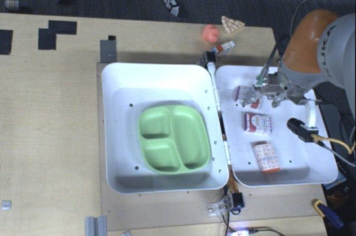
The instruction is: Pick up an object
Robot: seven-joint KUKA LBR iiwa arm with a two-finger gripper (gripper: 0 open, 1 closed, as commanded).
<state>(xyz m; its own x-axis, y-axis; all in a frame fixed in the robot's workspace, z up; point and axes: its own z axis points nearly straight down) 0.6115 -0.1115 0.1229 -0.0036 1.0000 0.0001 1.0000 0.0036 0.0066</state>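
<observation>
The end effector (271, 88) hangs low over the far part of the right-hand shallow white bin (320, 165), its metal parts crowded together at the end of the grey arm with the orange band (311, 43). Whether it is wide or narrow I cannot tell; the parts blur into each other from this angle. Just beside it, toward the left, lies a small pale packet with red markings (243, 96), close enough that the two may be touching, though nothing can be seen to be gripped or lifted.

Nearer in the same bin sit a red-and-white small carton (257, 123) and, nearer again, a little box with a red-and-white pattern (266, 156), both flat on the bin floor and apart from the tool.

The left-hand white bin (119, 90) holds a light green plastic divided tray (173, 138). On the wooden counter (50, 134) beyond the bins rests a small pinkish-orange ball (210, 33).

By my reading the pick is at the approach or closing stage: the tool is down near the packet, but the grasp and the lift remain to be done.
</observation>
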